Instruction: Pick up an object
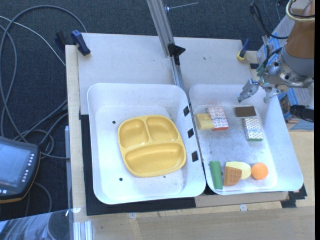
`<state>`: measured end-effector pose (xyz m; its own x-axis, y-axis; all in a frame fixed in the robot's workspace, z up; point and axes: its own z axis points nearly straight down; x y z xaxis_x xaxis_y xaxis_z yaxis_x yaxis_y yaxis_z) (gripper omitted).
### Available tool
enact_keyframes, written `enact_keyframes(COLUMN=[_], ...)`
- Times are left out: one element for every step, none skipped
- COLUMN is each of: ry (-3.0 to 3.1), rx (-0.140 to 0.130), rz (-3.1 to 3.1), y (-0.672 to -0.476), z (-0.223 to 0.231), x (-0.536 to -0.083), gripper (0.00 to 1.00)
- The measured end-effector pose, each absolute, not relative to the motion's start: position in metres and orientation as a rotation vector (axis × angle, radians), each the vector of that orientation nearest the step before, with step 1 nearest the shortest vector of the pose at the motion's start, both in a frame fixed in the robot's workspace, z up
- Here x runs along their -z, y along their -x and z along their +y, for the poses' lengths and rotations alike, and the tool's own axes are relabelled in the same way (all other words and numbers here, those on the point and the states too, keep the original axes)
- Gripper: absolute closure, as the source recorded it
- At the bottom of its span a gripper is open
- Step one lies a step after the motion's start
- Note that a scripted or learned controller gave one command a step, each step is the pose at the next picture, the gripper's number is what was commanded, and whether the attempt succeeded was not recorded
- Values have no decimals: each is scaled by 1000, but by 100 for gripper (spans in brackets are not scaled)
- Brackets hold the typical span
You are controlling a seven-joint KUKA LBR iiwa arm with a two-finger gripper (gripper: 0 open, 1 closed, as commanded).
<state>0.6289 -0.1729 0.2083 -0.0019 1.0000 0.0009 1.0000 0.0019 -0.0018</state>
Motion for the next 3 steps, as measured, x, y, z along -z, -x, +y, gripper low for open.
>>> enact_keyframes(ry=[2218,2217,2217], rx=[-2,-5,-6], rz=[-2222,-2219,-2217], y=[-629,-626,-619], z=[-173,-171,-172], x=[-208,-166,-121], gripper=[0,0,0])
